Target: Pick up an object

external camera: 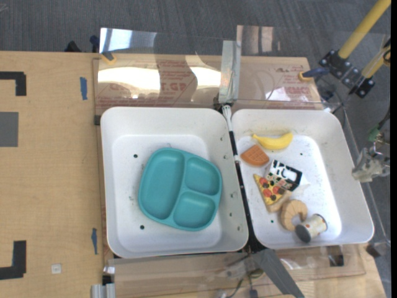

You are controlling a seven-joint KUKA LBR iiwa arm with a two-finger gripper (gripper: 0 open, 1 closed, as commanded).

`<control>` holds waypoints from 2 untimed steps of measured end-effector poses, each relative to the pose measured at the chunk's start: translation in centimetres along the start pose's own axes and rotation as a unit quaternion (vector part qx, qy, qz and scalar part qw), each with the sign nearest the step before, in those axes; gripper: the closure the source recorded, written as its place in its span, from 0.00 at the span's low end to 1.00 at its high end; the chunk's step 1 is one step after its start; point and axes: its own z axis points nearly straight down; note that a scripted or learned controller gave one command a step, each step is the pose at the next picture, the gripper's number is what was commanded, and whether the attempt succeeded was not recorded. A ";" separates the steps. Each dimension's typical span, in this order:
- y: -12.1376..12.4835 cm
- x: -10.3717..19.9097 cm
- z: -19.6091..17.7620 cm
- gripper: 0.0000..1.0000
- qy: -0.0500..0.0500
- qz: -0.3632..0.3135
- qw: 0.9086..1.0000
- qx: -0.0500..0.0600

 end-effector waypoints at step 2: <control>4.3 0.8 2.7 1.00 0.000 0.001 1.000 -0.005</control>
